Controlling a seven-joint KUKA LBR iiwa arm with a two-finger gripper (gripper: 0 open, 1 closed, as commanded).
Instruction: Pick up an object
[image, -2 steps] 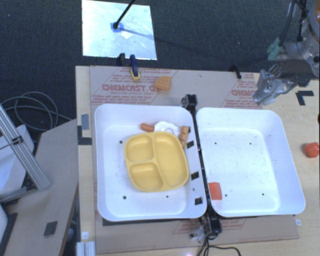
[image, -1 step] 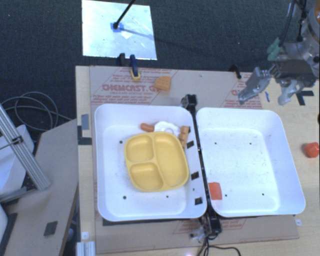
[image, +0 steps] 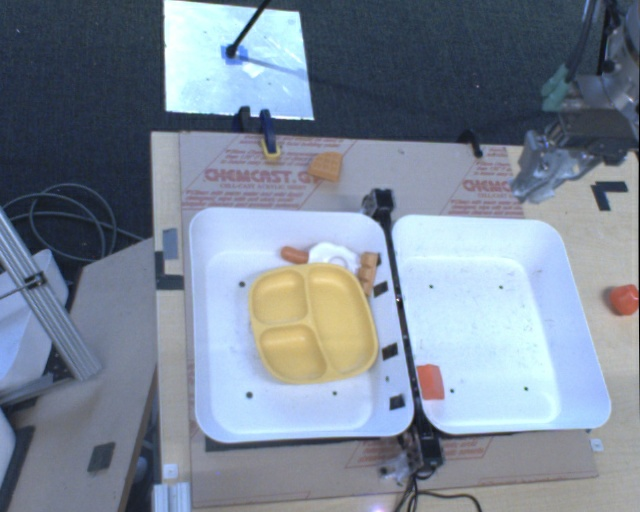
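- Desk (image: 250, 180) bears 2 white bins.
- Left bin (image: 215, 300): yellow tray (image: 312, 322), sausage (image: 295, 255), white cup (image: 332, 255).
- Right bin (image: 560, 330): orange block (image: 430, 381), near-left corner.
- Claw (image: 535, 175) hovers beyond right bin; finger state unclear.

- The jaws (image: 532, 182) hang over the counter (image: 470, 180), just past the far edge of the right bin (image: 500, 255); whether they are parted cannot be made out.
- An orange block (image: 430, 381) lies in that bin's near left corner, well apart from the jaws.
- The left bin (image: 215, 300), farther from the jaws, holds a yellow divided plate (image: 312, 324), an orange sausage-shaped piece (image: 295, 255), a white piece (image: 332, 254) and a small tan piece (image: 368, 268).
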